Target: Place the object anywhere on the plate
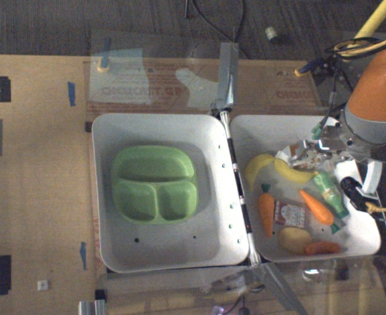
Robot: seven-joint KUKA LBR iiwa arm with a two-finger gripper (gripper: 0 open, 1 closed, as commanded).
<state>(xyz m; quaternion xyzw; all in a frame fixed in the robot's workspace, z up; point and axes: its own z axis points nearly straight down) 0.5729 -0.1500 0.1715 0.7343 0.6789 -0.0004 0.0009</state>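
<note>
**A:** Where does your end effector point(311, 148) sit?

**B:** Low over the back of the right bin point(258, 136), just above the pile of toy food. You cannot tell whether it is open or closed; the metal parts blur together there.

**A:** And the plate?

**B:** Your green plate point(155, 184), with three compartments, lies in the left bin point(107, 241), well apart from the arm.

**A:** What lies under the arm?

**B:** A banana point(291, 172) touching the end effector's tip, a lemon point(257, 166) beside it, two carrots point(266, 214) point(316, 207), a green bottle point(331, 194), a potato point(293, 239) near the front.
</note>
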